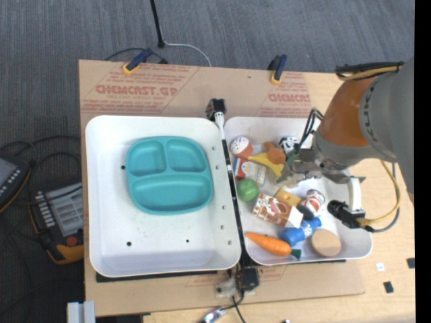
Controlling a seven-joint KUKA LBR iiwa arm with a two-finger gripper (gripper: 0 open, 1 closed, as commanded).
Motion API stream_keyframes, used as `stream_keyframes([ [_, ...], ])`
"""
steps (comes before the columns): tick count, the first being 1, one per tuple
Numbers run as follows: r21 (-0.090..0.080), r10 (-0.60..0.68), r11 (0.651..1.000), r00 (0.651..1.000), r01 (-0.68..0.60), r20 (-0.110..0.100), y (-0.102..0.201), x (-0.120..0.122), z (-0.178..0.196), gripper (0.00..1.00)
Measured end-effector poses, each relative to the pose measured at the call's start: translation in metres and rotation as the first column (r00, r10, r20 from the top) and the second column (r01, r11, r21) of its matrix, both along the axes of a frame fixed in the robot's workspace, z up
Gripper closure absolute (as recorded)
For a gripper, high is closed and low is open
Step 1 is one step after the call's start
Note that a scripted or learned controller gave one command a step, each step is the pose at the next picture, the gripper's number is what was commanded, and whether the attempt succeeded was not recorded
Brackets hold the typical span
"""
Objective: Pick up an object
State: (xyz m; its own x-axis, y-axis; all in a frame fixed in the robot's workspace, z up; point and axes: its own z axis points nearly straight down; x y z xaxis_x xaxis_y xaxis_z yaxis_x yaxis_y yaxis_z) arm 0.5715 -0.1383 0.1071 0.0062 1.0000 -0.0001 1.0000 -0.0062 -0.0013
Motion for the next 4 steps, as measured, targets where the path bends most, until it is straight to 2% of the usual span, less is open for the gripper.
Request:
stream_keyframes([
  [1, 0.000, 0.000, 1.000, 1.000, 0.000, 0.000, 0.000, 0.000, 0.000, 0.00],
  [2, 0.014, 0.082, 0.997, 0.993, -0.081, -0.082, 0.005, 0.044, -0.013, 0.00],
  [3, 0.011, -0.007, 1.000, 0.993, 0.009, -0.115, 0.014, 0.050, -0.017, 0.00],
  [4, 0.003, -0.107, 0.994, 0.986, 0.108, -0.126, 0.019, 0.052, -0.020, 0.00],
])
